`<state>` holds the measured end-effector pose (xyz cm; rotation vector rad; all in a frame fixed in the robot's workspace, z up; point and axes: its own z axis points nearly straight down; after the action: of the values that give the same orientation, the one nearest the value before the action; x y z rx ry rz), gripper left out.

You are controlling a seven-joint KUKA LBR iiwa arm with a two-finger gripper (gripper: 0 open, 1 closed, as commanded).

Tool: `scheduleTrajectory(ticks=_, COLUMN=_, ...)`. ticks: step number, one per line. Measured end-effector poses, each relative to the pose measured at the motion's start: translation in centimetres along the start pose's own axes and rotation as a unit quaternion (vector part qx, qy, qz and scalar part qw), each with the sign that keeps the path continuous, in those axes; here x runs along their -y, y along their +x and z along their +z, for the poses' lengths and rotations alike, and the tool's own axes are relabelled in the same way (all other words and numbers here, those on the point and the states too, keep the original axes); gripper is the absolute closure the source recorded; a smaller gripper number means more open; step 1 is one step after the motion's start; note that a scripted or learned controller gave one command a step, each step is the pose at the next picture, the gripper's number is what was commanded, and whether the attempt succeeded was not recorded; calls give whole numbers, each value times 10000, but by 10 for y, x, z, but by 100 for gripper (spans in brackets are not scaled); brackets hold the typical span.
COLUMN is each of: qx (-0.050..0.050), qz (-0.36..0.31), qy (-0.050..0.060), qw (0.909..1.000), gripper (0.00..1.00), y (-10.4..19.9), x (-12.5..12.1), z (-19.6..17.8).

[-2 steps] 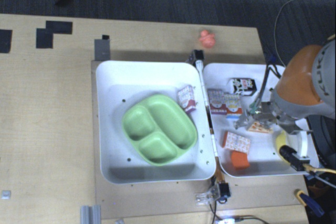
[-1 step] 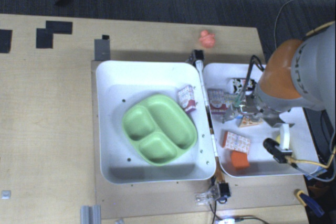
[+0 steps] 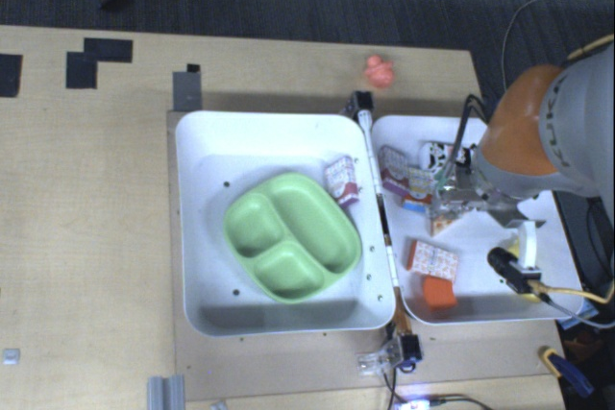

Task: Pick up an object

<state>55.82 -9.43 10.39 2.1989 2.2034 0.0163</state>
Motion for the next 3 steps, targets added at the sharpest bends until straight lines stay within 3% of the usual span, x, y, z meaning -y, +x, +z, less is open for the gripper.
scheduleTrajectory(ticks=1, qx=-65, qz=-15, qy=111, qw=9999, gripper=100, y=29, x=36, z=-104)
scheduleTrajectory(ticks=2, qx=-65, qz=-14, qy=117, qw=9999, gripper=0, y=29, x=36, z=-104)
scheduleTrajectory(ticks=3, qx=-62, qz=0, qy=142, qw=9999, gripper=0, y=-8, x=6, z=11)
